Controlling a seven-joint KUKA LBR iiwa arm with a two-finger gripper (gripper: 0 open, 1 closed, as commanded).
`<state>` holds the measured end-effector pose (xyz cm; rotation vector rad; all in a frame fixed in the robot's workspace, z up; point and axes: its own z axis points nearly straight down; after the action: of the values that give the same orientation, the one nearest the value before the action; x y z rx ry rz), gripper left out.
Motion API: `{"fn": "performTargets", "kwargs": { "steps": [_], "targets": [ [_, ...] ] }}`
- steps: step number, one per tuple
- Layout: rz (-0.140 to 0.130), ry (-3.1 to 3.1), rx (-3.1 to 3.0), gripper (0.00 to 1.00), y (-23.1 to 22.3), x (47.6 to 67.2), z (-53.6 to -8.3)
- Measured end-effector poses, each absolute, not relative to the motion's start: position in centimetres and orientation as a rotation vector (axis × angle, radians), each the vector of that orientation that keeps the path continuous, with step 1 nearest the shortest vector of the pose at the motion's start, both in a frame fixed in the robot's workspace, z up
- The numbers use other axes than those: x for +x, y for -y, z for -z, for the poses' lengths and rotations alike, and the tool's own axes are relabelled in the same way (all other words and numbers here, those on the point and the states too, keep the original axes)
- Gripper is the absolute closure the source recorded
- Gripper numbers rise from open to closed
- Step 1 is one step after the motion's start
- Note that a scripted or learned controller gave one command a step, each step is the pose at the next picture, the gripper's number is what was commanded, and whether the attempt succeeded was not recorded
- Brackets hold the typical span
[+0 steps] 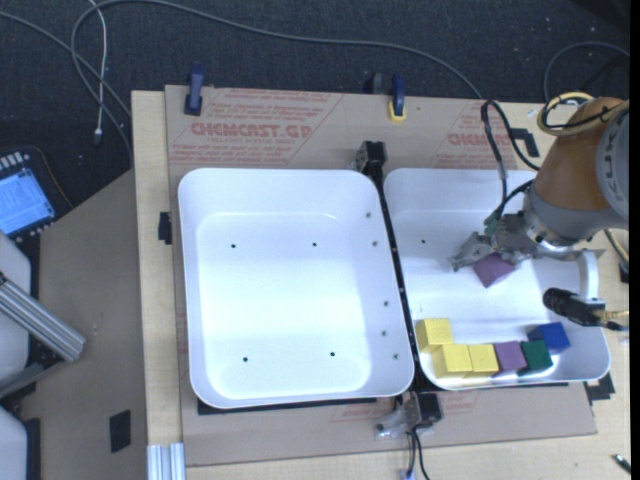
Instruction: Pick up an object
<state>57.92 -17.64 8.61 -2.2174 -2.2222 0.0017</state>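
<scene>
Gripper: the gripper [487, 254] sits inside the right bin, low over its floor, with grey fingers [466, 258] pointing toward 9 o'clock
Gripper state: pinching a purple block [493, 269], which shows between and just under the fingers, tilted
Arm: the grey arm [585, 183] with its orange band comes in from 3 o'clock, above the right bin's far right side
Purple block: near the middle of the right bin, at 5 o'clock of the fingertips and touching them
Right bin: the white right bin [430, 208] lies at 3 o'clock of the table, its left edge against the left bin
Block row: along the right bin's 6 o'clock wall lie yellow blocks [455, 350], then a second purple block [510, 355], a green block [536, 354] and a blue block [550, 337], touching or just beside one another
Left bin: the white left bin [290, 288] takes the centre of the table, at 9 o'clock of the gripper
Table: the table [270, 128] carries a printed cardboard sheet under both bins, with blue clamps [195, 90] at its 12 o'clock edge
Surroundings: white cables [95, 58] lie on the dark floor at 11 o'clock
</scene>
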Motion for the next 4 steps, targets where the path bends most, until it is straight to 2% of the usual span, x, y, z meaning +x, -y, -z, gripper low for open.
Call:
{"fn": "performTargets", "kwargs": {
  "steps": [1, 2, 3, 4],
  "targets": [
    [0.003, 2.223, -2.223, 1.0, 17.8, 58.0, -9.9],
    [0.004, 2.229, -2.215, 1.0, 10.8, 63.1, -8.9],
    [0.002, 2.183, -2.262, 1.0, 13.6, 57.3, -8.9],
    [0.013, 2.234, -2.217, 1.0, 5.5, 58.5, -19.3]
  ]
}}
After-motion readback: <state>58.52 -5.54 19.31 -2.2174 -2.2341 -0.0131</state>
